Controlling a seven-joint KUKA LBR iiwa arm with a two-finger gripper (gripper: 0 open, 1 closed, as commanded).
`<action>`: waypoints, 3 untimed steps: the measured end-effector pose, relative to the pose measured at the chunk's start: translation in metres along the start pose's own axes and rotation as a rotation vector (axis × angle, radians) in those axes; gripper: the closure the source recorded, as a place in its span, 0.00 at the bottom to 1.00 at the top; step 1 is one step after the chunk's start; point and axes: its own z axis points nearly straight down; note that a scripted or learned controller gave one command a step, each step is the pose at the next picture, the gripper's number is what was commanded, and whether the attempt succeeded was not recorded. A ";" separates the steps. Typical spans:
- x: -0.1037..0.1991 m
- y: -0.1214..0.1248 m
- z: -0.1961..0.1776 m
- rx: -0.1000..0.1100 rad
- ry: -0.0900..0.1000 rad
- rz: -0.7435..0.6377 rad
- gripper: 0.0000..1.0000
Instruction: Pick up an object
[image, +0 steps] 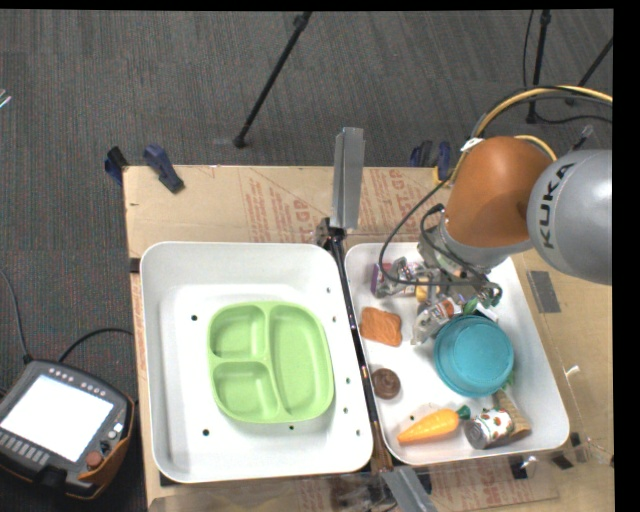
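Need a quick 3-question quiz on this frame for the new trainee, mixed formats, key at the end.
1. True or false: the green divided plate lies in the left bin.
2. Multiple choice: which item lies nearest the front edge of the right bin? A) teal bowl B) toy carrot C) orange-brown food piece
3. Fill in: the gripper hangs over the ____ bin, beside the teal bowl.

Key: 1 true. 2 B. 3 right.
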 end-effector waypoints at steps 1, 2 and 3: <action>-0.008 0.022 0.001 -0.002 0.001 0.010 0.00; 0.051 -0.020 0.000 0.000 0.002 -0.019 0.00; 0.047 -0.017 0.001 -0.001 0.001 -0.065 0.00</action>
